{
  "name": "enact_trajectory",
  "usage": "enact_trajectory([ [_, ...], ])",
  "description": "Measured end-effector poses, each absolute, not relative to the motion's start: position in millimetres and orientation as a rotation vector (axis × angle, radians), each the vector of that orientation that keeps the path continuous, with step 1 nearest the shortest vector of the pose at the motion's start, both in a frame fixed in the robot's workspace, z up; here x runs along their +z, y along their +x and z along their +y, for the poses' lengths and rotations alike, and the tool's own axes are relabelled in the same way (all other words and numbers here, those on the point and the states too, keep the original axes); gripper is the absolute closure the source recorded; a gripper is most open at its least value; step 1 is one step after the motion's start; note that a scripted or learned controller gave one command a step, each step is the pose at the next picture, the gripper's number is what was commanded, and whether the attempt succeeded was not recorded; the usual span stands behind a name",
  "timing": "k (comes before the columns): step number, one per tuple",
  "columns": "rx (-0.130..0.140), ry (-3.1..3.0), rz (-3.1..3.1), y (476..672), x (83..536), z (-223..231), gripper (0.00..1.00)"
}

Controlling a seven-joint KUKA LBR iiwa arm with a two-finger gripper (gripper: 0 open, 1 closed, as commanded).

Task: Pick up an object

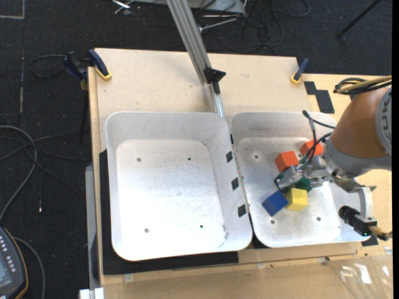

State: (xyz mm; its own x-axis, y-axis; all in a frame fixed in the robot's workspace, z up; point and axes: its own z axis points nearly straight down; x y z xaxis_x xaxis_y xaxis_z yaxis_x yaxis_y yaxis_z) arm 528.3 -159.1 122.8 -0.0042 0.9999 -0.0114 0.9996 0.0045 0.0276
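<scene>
Seen from above at a slant, L to R: black cables point(37, 161) trail over dark carpet beside a pale table point(156, 83), w/ a blue-and-yellow clamp point(100, 66) at its far L corner. A silver pole point(190, 33) slants down from top centre to a black bracket just behind the bins. The L bin point(118, 129), shallow and white, has a speckled floor w/ a few small holes. It sits touching the R bin point(249, 126) along their shared edge, where small black tabs show.

In the R bin, blocks cluster near the middle-R: a blue block point(274, 203) lies tilted at the front L of the group, touching a yellow block point(298, 198) just R of it. An orange block point(287, 160) sits behind them, a bit apart. A green block point(303, 183) peeks out between the yellow one and the jaws point(293, 179), mostly hidden. A second orange piece point(310, 147) shows further R, against the wrist; can't tell if it is a block or part of the arm.

The jaws hang low over the cluster, right above the green and yellow blocks. How far open they are, and whether anything is in them, can't be told from this angle. The arm point(361, 132), w/ orange band, enters from the R edge. A second clamp point(299, 72) marks the table's far R corner.
</scene>
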Motion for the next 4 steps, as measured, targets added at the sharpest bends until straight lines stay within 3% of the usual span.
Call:
enact_trajectory([
  [1,0.026,2.197,2.198,562.8,117,-152,0.00],
  [2,0.028,2.193,2.195,565.1,127,-152,1.00],
  [3,0.030,2.193,2.195,565.6,128,-152,0.00],
  [4,0.024,2.211,2.239,642.6,97,-135,0.00],
])
